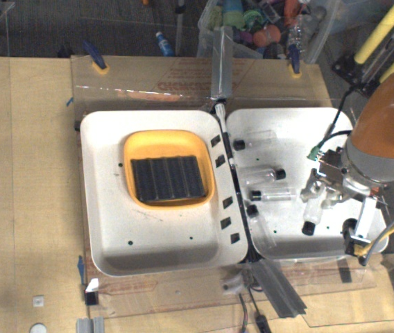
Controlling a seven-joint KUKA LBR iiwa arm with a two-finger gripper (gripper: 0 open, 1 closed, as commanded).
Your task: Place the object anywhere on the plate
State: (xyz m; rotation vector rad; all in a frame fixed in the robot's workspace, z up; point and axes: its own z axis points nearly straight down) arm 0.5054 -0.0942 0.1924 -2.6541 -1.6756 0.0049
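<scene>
A robotics lab is indicated: 2 white bins are clamped to a plywood bench, cables are trailed over the carpeted floor, and a clear tub of coloured toys is kept behind.

One fixed cam above the bench, looking down at a slant w/ both white bins in mid-frame at moderate range, arm entering from frame right, floor clutter up top.
</scene>
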